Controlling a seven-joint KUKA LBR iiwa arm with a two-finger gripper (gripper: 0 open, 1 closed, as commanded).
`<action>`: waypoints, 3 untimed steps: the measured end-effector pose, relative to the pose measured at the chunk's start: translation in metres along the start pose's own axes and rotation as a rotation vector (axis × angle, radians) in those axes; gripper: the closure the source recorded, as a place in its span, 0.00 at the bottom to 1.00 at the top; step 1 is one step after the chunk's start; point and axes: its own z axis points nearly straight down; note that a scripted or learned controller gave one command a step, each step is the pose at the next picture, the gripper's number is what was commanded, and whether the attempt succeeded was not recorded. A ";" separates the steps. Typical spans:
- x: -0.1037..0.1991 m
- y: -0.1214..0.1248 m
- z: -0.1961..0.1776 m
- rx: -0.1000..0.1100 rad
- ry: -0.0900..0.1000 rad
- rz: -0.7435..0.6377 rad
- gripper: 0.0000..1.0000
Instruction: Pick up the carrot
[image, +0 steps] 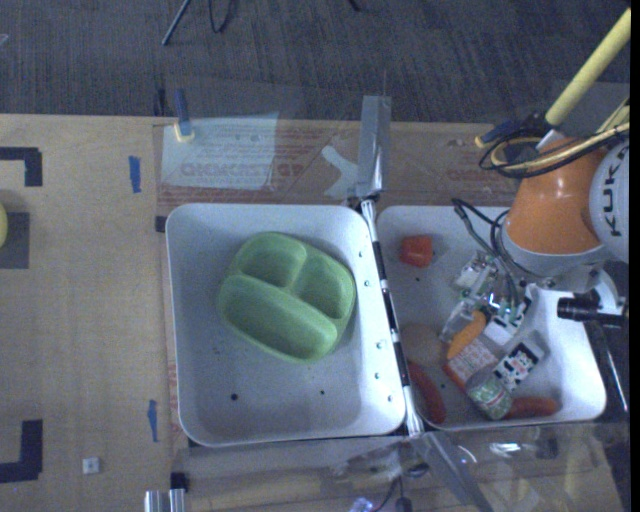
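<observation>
At the far left the worktop (80, 300) lies bare apart from blue tape marks and black corner brackets, which look like layout guides for the bins. The left bin (200, 400) holds a green sectioned plate (288, 294), sitting near the middle and tilted a little; it has no part in this task and is well apart from the arm. Across the shared rims, the right bin (580, 390) carries the clutter: a small red block (417, 250) near its upper left, a red chilli-like piece (430, 392) along its lower left wall, a second reddish piece (533, 406) at the lower edge, and a small packet with a green pouch (490, 380) between them. The carrot (466, 338) is in the middle of this bin, an orange piece lying just above the packet and touching it. The claw (490, 300) hangs directly over the carrot's upper end, probably so it can come down onto it, but cables and glare hide its tips, so I cannot tell how wide it stands or whether it has hold of anything. The crowding beside the carrot may make a clean grip awkward.
</observation>
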 end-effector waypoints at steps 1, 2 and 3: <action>-0.058 -0.067 0.002 -0.005 0.001 0.128 0.00; -0.040 -0.077 0.001 -0.008 0.003 -0.069 0.00; 0.033 -0.051 0.000 -0.001 0.001 -0.091 0.00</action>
